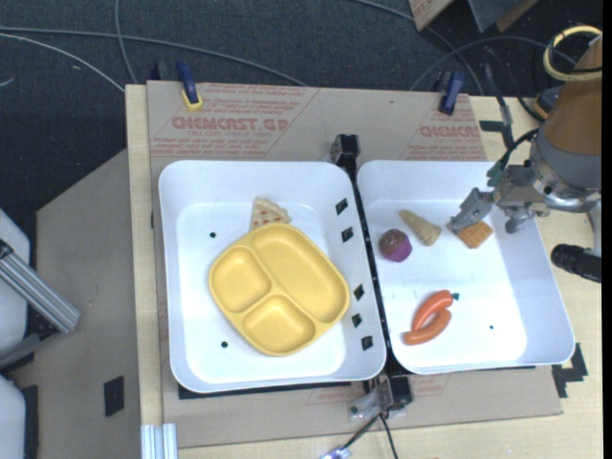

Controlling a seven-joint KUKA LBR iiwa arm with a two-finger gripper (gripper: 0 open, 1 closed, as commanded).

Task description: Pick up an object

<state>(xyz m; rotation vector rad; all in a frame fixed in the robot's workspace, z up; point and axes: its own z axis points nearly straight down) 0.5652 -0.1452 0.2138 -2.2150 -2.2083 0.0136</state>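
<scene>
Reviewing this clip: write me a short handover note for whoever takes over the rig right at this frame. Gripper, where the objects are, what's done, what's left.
Gripper: low over the right bin's far right part, at a small orange-brown piece; whether it is open or shut cannot be made out.
Right bin: beige cone, purple round item beside it, red-orange pepper nearer the front.
Left bin: yellow divided tray, a tan wedge poking out behind it.
Done: the arm has reached a candidate.
Left: confirm a grip and lift; nothing is visibly held yet.
</scene>
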